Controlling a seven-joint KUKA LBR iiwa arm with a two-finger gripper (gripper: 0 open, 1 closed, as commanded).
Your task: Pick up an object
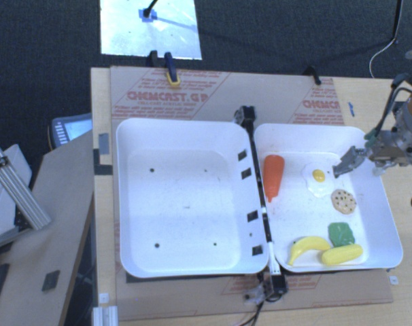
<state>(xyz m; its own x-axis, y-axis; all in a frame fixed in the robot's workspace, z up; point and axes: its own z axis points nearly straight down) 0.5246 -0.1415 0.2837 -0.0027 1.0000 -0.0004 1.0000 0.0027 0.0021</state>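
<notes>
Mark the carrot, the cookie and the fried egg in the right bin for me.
carrot (pixel 272 176): camera view, middle of its orange body.
cookie (pixel 342 200): camera view, centre of its speckled face.
fried egg (pixel 318 176): camera view, on the yellow yolk.

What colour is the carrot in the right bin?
Orange. The carrot shows clearly in the camera view, lying near the right bin's left wall.

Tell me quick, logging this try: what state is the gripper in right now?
Gripper: above the right bin's far right side, near the fried egg; nothing visible between its fingers; open or shut cannot be told.
</notes>
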